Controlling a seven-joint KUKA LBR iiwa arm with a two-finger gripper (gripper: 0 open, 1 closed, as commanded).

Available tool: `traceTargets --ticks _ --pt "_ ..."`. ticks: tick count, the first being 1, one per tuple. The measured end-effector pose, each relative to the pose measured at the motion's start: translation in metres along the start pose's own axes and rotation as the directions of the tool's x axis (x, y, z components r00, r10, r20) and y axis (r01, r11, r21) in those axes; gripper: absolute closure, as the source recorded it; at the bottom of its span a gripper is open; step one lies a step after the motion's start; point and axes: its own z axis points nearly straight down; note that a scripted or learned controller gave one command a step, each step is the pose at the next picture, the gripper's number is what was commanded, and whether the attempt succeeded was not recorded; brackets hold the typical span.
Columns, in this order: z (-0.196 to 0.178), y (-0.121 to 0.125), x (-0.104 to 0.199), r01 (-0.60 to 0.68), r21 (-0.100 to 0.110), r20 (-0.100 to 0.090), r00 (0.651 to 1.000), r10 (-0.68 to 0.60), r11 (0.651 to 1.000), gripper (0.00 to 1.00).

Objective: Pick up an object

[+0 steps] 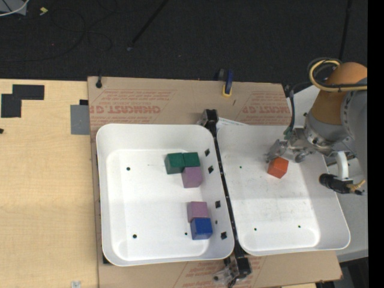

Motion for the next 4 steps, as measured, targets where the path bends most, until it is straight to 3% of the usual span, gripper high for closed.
traceTargets --ticks 2,3,4 --pt "0.001 -0.03 0.035 -0.004 0.006 -0.001 1.0 0.004 1.0 0.0" --pt "-0.01 -0.028 0.033 -0.004 0.003 -0.001 1.0 0.004 1.0 1.0" --pt "-0.131 0.001 0.098 0.006 -0.008 -0.001 1.0 -0.006 1.0 1.0"
